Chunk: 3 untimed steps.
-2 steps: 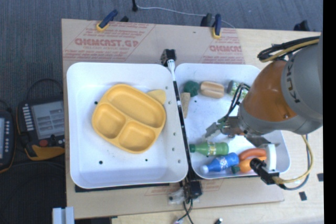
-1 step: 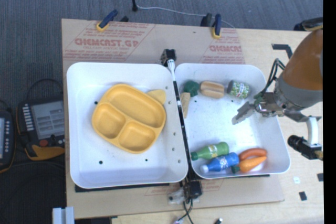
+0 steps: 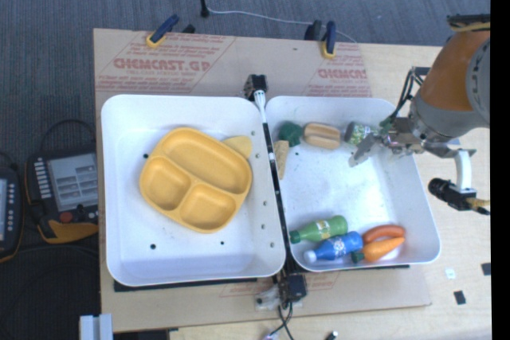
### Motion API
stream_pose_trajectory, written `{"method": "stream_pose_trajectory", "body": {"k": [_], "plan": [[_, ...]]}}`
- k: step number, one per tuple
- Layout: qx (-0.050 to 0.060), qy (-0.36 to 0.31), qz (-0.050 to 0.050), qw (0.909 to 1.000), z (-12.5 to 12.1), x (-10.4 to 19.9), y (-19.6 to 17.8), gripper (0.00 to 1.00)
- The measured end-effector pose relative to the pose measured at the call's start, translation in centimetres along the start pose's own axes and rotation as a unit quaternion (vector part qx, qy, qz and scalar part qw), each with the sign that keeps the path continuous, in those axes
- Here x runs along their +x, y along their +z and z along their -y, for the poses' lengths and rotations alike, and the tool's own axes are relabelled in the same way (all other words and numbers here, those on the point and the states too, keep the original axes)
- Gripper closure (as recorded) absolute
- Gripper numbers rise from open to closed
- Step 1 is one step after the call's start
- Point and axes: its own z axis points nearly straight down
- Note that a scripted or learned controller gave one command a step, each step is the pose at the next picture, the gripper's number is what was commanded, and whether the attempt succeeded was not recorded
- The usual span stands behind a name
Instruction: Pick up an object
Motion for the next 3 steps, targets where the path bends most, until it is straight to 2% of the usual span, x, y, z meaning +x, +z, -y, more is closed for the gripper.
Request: {"method": "stream_pose_trajectory", "body": {"k": [1,2,3], "plan": [[-0.001,-0.002,-0.004,1.0,-8.0,-0.9,4.9,0.0],[-0.001,-0.002,-0.002,1.0,-8.0,-0.9,3.9,1.0],[-0.002,-0.001,0.001,1.0,-8.6,5.8,-7.2,1.0]]}}
